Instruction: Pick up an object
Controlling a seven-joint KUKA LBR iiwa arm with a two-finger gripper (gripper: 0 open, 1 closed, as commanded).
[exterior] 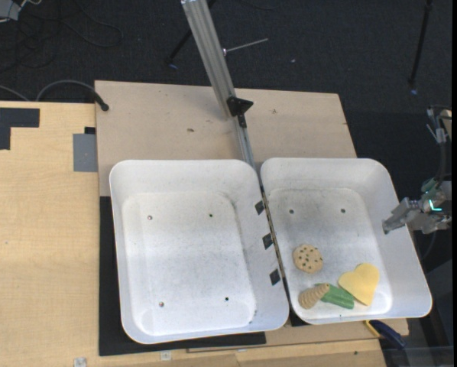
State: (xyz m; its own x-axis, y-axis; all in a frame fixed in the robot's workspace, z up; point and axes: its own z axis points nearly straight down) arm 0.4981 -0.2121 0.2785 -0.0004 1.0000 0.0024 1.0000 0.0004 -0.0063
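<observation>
My gripper [400,216] sits at the outer rim of the right bin [332,170]; its opening I cannot tell, and I see nothing held in it. I centre over the cookie [308,258], which lies apart from the yellow piece [360,283] nearer the bin's front corner, then descend straight. I read no labels or writing.

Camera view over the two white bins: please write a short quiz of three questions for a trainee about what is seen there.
1. True or false: the cookie lies in the left bin.
2. Which thing touches the green piece? A. the cookie B. the tan ridged piece C. the metal post
3. Fill in: the hand is at the outer ___ rim of the right bin.

Key: 1. False, it lies in the right bin. 2. B. 3. Right; it is apart from the yellow heart and the other items.
</observation>
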